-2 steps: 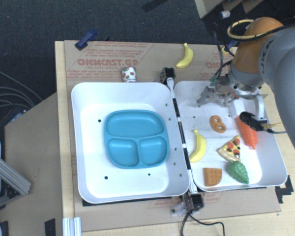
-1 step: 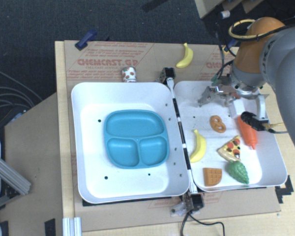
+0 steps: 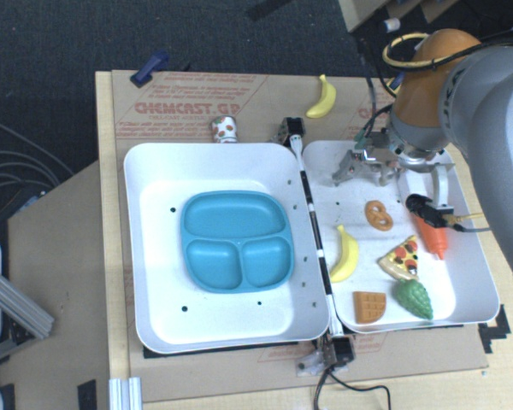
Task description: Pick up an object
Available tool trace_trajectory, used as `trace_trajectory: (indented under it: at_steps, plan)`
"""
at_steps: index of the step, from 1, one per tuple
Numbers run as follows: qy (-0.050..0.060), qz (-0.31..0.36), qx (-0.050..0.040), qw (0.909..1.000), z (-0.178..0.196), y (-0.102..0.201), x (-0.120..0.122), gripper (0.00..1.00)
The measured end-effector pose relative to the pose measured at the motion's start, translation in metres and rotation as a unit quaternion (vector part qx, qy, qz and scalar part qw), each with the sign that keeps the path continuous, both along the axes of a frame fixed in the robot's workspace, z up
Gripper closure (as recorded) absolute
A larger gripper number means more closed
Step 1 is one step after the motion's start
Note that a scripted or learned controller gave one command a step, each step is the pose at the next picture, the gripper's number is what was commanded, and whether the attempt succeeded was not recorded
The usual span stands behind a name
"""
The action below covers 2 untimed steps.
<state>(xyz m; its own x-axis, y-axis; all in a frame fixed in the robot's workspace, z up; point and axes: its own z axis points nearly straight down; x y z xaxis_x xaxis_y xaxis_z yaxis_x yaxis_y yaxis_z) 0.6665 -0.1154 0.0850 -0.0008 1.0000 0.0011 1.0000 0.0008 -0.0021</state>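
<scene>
Gripper [image 3: 365, 162] low over back of right bin [image 3: 474, 293], above bare floor; finger state unclear, nothing seen held. Pretzel [image 3: 379, 215] nearest, banana [image 3: 345, 254] further forward. Risk: closing on nothing, or nudging pretzel aside through misalignment.

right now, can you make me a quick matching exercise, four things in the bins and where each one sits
Things:
1. blue divided plate
2. pretzel
3. waffle
4. carrot

Places:
A. right bin, near front edge
B. left bin, middle
C. right bin, by its right wall
D. right bin, just below the gripper

Pairs: 1-B, 2-D, 3-A, 4-C
</scene>
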Motion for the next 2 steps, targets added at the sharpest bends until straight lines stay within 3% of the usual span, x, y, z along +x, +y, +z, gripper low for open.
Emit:
trace_trajectory:
  at_steps: [1,2]
  plan:
    - [-0.001,0.000,-0.0010,1.0000,0.0104,-0.0002,0.0005,1.00]
    - [-0.001,0.000,-0.0011,1.0000,0.0101,-0.0002,0.0004,0.00]
